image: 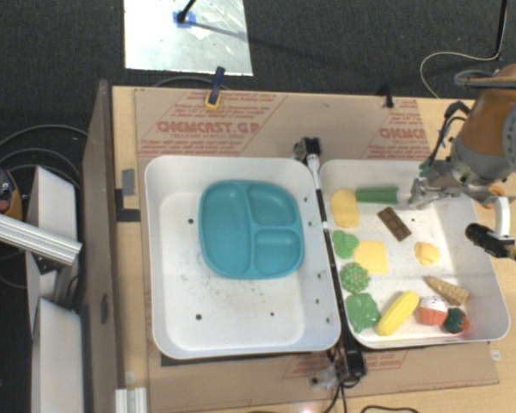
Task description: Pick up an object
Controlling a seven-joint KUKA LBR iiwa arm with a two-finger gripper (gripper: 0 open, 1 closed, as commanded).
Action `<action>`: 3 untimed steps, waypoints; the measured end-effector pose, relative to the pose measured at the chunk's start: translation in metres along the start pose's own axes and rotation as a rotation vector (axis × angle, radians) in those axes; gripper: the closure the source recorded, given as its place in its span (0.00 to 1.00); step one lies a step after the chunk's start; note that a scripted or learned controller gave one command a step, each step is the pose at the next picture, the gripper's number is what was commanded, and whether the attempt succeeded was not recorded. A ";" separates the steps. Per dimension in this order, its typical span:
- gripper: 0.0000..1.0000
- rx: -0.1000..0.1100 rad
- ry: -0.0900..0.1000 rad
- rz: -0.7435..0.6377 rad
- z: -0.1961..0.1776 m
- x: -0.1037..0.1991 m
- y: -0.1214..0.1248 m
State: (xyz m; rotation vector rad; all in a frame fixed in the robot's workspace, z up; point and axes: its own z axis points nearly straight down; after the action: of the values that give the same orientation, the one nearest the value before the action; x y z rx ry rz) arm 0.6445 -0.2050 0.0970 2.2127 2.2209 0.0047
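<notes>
Toy food (371, 255) — about ten pieces in the right bin (497, 304), one teal plate (250, 229) left — gripper (423, 191) opening indiscernible.

The grey arm (490, 136) enters from the right, its orange band uppermost, wrist bent downward and leftward. The pincer (420, 193) hangs low at its end; how its tips stand is too small to make out.
</notes>
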 end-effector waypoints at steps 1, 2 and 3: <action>0.00 0.001 -0.001 -0.001 0.001 0.000 0.000; 0.00 0.009 0.005 -0.002 0.013 0.049 -0.030; 0.00 0.000 0.002 -0.002 0.011 0.049 0.016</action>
State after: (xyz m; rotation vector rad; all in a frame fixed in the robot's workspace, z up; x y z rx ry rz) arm 0.6604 -0.1556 0.0859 2.2107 2.2243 0.0067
